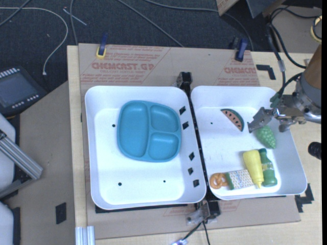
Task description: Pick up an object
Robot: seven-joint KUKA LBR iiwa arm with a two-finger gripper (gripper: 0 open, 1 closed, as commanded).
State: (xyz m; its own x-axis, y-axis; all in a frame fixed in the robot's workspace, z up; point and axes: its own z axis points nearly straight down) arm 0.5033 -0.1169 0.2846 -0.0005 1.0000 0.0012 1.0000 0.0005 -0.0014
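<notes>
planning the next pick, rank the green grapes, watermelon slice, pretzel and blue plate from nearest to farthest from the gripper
1. green grapes, just below the gripper
2. watermelon slice, to its left, same bin
3. pretzel, front left corner of that bin
4. blue plate, in the left bin

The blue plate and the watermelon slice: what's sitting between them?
In the camera view, the bins' meeting walls lie between the blue plate and the watermelon slice, plus bare white floor.
</notes>
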